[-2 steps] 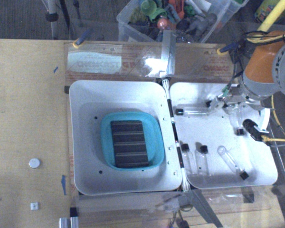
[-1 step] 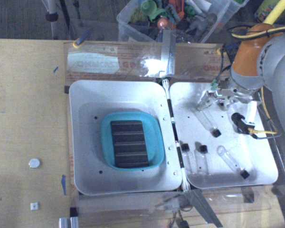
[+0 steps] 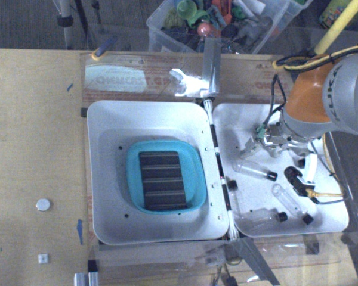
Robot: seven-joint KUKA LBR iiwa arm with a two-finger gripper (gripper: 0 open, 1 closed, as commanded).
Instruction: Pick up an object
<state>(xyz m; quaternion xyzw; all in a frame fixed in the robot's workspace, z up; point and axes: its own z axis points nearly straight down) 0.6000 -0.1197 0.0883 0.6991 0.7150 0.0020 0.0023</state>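
Observation:
My gripper [image 3: 255,143] hangs low over the upper middle of the right bin [image 3: 238,119], under the grey arm with its orange band [image 3: 307,100]. Just below it lies a clear tube with a black cap [image 3: 254,171]. Two more clear capped tubes rest in that bin, one at the lower right [image 3: 287,198] and one along the front wall [image 3: 261,217]. A small black piece [image 3: 232,185] sits by the bin's left wall. In the left bin [image 3: 101,159] lies a blue dish [image 3: 135,159] holding a black ridged block [image 3: 162,180].
A clear box of mixed toys [image 3: 227,11] stands behind the bins. A metal bracket [image 3: 211,64] rises at the back between the bins. Left of the bins the wooden bench bears a small white disc [image 3: 43,205].

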